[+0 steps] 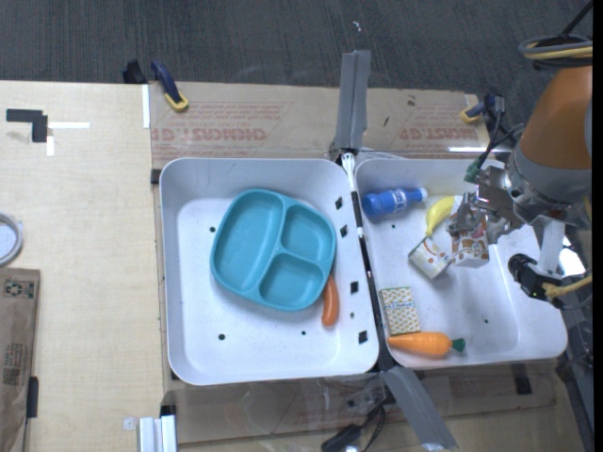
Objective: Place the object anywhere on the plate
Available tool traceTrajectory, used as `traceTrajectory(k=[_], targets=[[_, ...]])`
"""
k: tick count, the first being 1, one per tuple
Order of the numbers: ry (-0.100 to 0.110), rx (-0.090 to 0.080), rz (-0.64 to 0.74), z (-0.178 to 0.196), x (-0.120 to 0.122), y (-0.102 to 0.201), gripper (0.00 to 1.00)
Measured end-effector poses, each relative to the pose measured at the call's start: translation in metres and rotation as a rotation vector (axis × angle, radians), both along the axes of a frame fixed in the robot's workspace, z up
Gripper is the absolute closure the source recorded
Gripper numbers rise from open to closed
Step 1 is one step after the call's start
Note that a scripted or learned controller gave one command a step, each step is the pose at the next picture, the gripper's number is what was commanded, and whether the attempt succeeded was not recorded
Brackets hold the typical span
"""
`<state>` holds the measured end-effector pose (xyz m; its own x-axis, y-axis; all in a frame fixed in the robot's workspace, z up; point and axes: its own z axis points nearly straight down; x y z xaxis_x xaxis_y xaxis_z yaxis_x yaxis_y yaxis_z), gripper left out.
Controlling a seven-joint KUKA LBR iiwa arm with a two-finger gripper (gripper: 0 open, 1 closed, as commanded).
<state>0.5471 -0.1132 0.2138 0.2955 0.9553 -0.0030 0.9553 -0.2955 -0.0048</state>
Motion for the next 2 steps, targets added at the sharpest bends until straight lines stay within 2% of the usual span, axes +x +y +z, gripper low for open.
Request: traceTrajectory(k=[1, 2], targets=[[0.000, 0.001, 0.168, -0.024, 0.026, 0.091, 1.00], [-0.002, 0.001, 0.210, -0.017, 0.038, 0.168, 1.00]])
